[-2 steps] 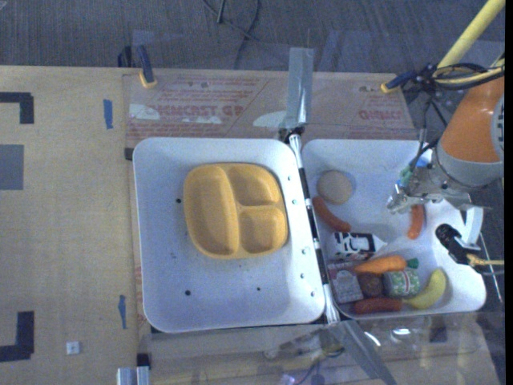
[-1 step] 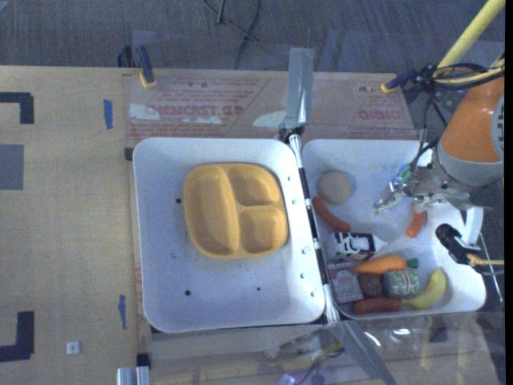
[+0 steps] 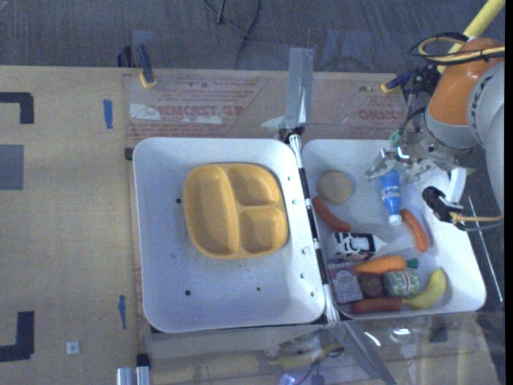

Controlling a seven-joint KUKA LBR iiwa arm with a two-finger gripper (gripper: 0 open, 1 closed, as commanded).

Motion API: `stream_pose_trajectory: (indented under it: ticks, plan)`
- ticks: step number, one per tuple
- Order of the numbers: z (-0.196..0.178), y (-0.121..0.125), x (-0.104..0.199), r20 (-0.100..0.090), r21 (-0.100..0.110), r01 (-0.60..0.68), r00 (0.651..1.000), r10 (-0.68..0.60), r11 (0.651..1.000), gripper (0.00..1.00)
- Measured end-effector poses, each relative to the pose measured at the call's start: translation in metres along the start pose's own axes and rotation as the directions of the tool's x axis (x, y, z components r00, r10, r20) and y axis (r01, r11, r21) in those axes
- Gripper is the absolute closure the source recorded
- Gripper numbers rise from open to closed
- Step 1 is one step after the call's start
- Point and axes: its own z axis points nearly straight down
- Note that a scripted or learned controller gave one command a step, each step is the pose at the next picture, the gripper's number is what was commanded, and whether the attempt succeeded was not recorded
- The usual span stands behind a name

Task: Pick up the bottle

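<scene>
- Two white bins sit side by side on the bench: the left bin point(image 3: 160, 295) and the right bin point(image 3: 469, 283).
- Largest item: a yellow divided tray point(image 3: 235, 209) lying alone in the left bin, with nothing in its compartments.
- Next, the arm point(image 3: 465, 95) reaches over the right bin's far right corner, with the gripper point(image 3: 398, 160) hanging at the bottle's far end.
- Whether its fingers are spread or closed cannot be told; nothing is seen gripped.
- Bottle point(image 3: 391, 198): small, blue and white, lying on its side in the right bin, between a round brown ball point(image 3: 335, 186) and an orange sausage point(image 3: 415, 229).
- It looks like light, stiff plastic, smooth and round, so likely to roll or slip. My guess is that a grasp across the middle of the body is safest.
- Remaining clutter in the right bin: a red sausage point(image 3: 330, 214), a carrot point(image 3: 381, 265), a banana point(image 3: 431, 289) and a black-and-white box point(image 3: 353, 245), all apart from the bottle.
</scene>
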Motion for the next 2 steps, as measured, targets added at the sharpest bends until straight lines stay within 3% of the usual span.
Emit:
stream_pose_trajectory:
  ticks: [1,2]
  plan:
    - [-0.013,0.002,0.001,0.005,-0.006,0.004,1.0,-0.004,1.0,1.0]
    - [-0.129,-0.067,0.074,0.0,0.002,-0.016,1.0,0.016,1.0,1.0]
